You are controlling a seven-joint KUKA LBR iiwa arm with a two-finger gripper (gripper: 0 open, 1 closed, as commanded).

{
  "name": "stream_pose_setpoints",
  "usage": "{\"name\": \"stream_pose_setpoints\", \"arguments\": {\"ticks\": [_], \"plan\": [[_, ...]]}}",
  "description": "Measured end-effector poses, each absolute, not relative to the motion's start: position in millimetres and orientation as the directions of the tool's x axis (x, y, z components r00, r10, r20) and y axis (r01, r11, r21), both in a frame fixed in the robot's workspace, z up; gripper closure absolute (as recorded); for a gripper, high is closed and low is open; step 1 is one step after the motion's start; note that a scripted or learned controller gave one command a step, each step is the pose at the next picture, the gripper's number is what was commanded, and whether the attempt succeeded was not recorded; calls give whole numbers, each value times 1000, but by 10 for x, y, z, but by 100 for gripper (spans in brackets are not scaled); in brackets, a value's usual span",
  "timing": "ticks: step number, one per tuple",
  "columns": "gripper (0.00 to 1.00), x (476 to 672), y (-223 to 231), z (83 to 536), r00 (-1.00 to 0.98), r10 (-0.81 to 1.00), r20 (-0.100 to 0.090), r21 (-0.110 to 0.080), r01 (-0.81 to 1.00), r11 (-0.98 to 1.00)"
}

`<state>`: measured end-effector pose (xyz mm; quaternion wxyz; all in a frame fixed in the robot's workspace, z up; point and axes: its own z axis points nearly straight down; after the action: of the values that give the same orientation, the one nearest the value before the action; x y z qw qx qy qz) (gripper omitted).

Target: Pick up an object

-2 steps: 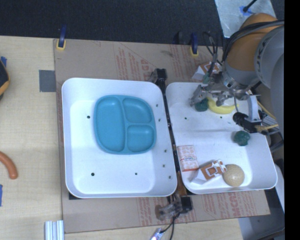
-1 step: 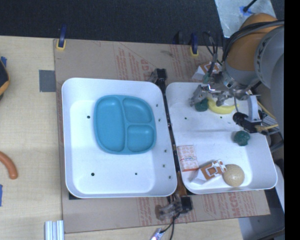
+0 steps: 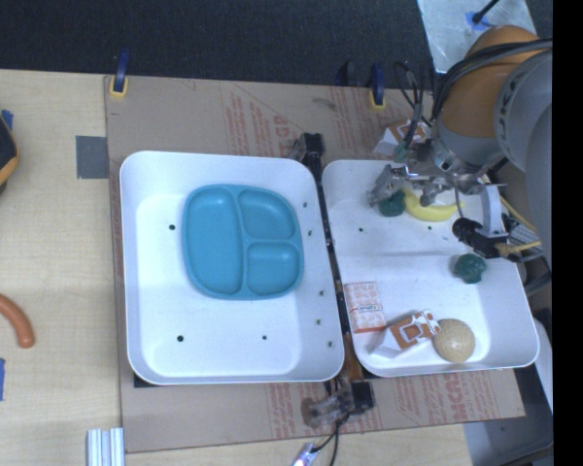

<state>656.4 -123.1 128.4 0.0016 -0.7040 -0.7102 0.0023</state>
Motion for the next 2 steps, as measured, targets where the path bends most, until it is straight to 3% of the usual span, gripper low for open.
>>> {"name": "stream_pose_setpoints", "arguments": {"ticks": [2], "plan": [[0,6564,-1231,1284,-9,1000,-1,-5,1000,9]]}}
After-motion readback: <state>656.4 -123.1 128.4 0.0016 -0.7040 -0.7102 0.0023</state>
